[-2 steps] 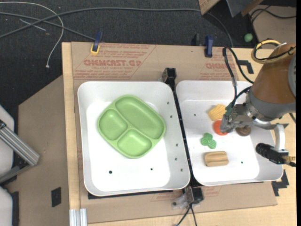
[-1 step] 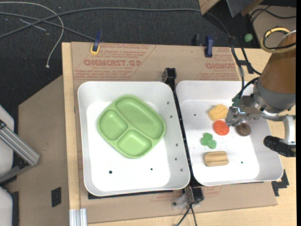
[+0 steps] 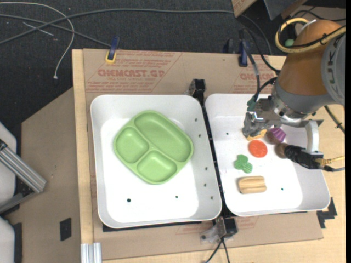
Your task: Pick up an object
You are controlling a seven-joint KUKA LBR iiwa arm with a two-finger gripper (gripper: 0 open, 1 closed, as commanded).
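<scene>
The hand [image 3: 255,126] is low in the right bin [image 3: 230,114], near the back of the toy pile; can't tell if it's open or shut, & nothing shows gripped in it. Closest toys: the orange round thing [image 3: 258,148] sits just below the hand, twd the front of the bin, & the purple thing [image 3: 278,134] is just beside the hand on its right, partly hidden by the arm. The orange one is round, so no long way & no pointing way. Farther front: a small green toy [image 3: 242,164], lumpy, no clear long side; then the tan bread roll [image 3: 252,184], lying flat, long side going left-right. I think the orange one is the easy pick, a short move frontward. Left bin [image 3: 104,147] has a green tray [image 3: 153,147], well apart from the hand.
</scene>
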